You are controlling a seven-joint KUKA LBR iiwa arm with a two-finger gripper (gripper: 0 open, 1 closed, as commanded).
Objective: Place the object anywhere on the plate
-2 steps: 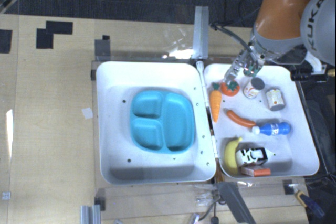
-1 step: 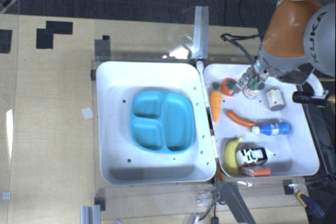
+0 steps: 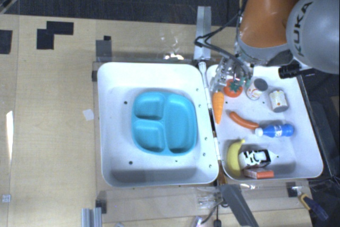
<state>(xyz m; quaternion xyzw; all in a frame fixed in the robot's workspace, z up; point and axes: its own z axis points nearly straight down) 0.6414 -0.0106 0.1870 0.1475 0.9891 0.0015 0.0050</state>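
Up at about 11 o'clock in the right bin, the gripper is down low over the toy carrot, right at its green-topped end near a small round orange-red piece, and honestly I cannot tell how the gripper is set or whether anything is caught in it, too much clutter there. The carrot lies along the bin's left wall, tip pointing to 6 o'clock. The blue divided plate sits in the middle of the left bin, so the target is off toward 9 o'clock from the carrot. If it's me doing this step: grab the carrot across its thick upper part, not the skinny tip, lift straight up to clear the two bin walls, then carry it over. Watch the hot dog and blue bottle at 4 o'clock, and don't bump that orange-red piece
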